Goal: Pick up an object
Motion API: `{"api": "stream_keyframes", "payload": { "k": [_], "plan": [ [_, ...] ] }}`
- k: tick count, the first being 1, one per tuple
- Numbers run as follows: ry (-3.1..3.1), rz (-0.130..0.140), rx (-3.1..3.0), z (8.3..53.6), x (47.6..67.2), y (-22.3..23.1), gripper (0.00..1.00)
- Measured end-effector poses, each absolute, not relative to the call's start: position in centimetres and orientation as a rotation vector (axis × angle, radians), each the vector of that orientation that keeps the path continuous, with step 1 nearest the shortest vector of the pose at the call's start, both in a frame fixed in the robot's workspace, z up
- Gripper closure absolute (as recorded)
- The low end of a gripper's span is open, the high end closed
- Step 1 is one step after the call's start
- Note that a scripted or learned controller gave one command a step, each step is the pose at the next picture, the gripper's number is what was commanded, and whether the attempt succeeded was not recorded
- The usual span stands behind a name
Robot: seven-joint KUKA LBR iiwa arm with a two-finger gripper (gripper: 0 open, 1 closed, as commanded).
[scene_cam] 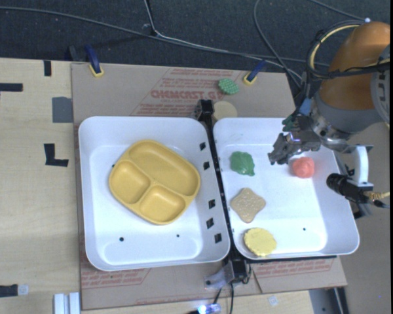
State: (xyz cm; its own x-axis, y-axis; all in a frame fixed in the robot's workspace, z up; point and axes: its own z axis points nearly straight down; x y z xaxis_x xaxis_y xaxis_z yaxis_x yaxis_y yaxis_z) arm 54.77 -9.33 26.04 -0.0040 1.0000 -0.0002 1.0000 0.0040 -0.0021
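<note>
Yellow round piece [259,241], cardboard [177,93] lettering unreadable, hand [283,150] over right bin [334,231]

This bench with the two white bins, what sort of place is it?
Probably a robotics lab test bench. A robot arm reaches over the right bin, which holds toy food such as a green piece, and cables trail across the dark floor.

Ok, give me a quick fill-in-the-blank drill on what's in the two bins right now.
1. The yellow divided tray lies in the ____ bin as the camera sees it.
2. The piece right beside the gripper is ____ in colour.
3. The right bin holds ____ food pieces.
4. The tan piece lies between the green piece and the ____ one.

Missing words: left; red; four; yellow
</note>
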Motion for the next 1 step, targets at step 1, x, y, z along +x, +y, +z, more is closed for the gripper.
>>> {"api": "stream_keyframes", "payload": {
  "k": [1],
  "plan": [
    [-2.227, 0.000, -2.215, 26.28, 56.80, -3.90, 1.00]
  ]
}}
